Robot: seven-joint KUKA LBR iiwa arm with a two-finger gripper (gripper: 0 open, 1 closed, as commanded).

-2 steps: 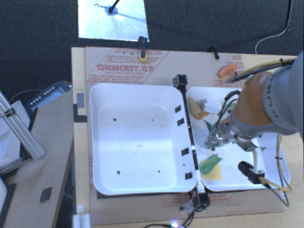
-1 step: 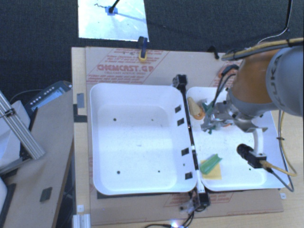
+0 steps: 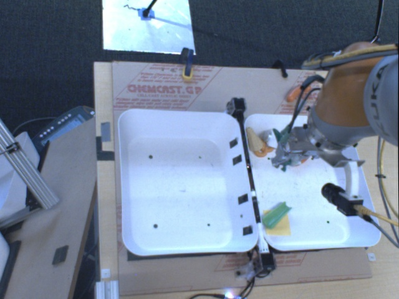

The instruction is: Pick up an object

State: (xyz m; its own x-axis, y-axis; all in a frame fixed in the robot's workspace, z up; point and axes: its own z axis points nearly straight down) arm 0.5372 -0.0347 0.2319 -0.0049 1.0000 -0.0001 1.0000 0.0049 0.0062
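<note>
Dark carpet surrounds a bench topped by a clear protective sheet (image 3: 168, 83) printed in red with "CHEMCAST GP"; smaller red lines beneath it are too fine to read. A yellow clamp (image 3: 187, 73) sits at the sheet's far edge, and a shiny square panel (image 3: 148, 17) lies on the carpet beyond it.

Two shallow white bins rest side by side on the sheet. In the left bin (image 3: 181, 185) only small dark dots mark the floor. The right bin (image 3: 312, 223) holds a green object (image 3: 276, 214) lying partly over a yellow piece (image 3: 278, 227) near its front left corner, well apart from the tool. Toward its far left, a tan object (image 3: 255, 139) lies touching a small orange item (image 3: 268, 148).

Reaching in from the right, the arm (image 3: 352, 98) hangs its gripper (image 3: 285, 154) low over the right bin's far half, just beside the tan and orange things. Whether its tips are spread or pressed together cannot be told; nothing is clearly seen pinched in them.
</note>
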